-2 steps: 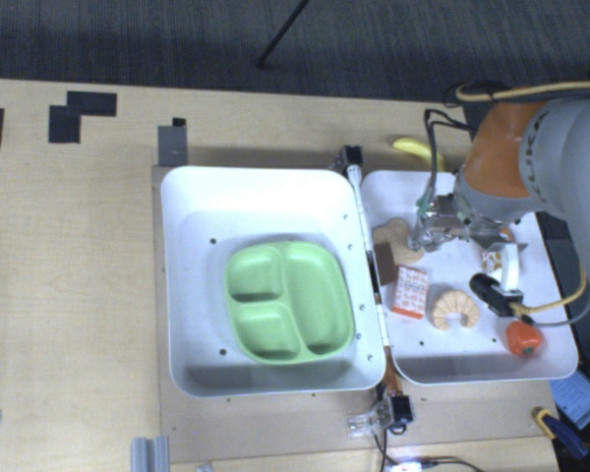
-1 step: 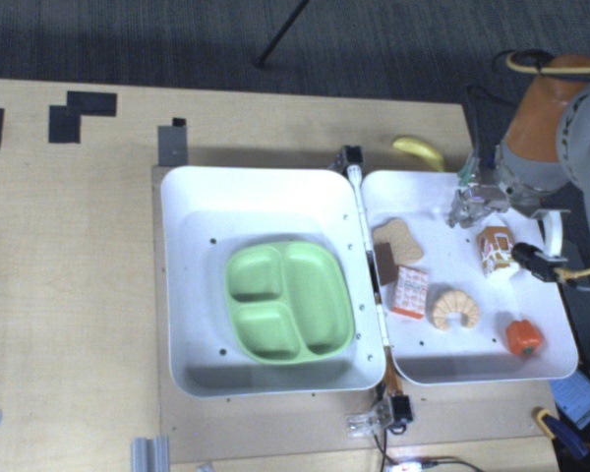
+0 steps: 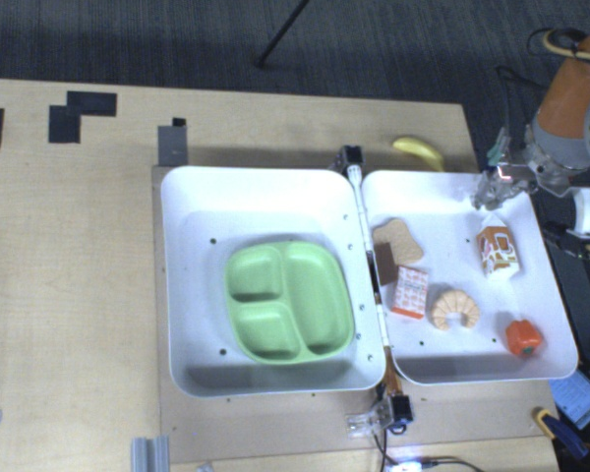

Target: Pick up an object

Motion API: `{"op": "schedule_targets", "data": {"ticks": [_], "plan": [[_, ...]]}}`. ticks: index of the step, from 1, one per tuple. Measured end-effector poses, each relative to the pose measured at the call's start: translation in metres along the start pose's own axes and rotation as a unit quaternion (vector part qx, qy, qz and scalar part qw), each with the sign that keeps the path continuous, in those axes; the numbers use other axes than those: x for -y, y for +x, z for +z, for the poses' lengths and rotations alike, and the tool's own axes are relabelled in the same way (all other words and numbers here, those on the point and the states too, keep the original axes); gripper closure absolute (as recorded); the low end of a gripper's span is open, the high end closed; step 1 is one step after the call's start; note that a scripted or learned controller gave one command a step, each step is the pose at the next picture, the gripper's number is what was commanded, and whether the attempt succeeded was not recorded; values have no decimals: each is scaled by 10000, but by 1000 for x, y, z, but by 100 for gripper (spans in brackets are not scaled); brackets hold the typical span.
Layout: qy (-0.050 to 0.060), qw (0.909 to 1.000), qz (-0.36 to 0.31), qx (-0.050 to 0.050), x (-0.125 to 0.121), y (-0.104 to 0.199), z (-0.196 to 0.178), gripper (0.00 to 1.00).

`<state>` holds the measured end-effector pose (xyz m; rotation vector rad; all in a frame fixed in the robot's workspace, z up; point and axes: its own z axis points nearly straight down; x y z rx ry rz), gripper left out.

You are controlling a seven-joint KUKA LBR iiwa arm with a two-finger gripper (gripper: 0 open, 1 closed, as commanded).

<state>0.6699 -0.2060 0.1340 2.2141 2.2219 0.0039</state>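
While the gripper [image 3: 489, 195] hangs at the far right corner of the right bin [image 3: 442, 370], whether it is spread or closed cannot be told at this slant, and nothing is visibly held. A descent from here risks meeting the bin's rim or wall rather than any object, since the tool sits near the edge. The small carton [image 3: 498, 250] lies closest, just beside and nearer the camera than the gripper; a hurried grab could tip or shove it. Further off lie the croissant [image 3: 455, 309], the red-and-white packet [image 3: 409, 292], the bread slice [image 3: 399, 240] and the orange fruit [image 3: 523, 337], all 4 well apart from the tool. A green divided plate [image 3: 287, 301] rests in the left bin [image 3: 197, 224].
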Motion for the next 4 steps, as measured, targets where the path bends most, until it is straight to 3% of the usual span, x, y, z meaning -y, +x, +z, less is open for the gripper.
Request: {"op": "schedule_targets", "data": {"ticks": [1, 2, 3, 4], "plan": [[3, 10000, -10, -2, 0, 1, 0, 0], [-6, 10000, -10, 2, 53, 25, 32, 0], [7, 10000, -8, -10, 70, 88, 48, 0], [-20, 10000, -17, -8, 68, 88, 36, 100]]}}
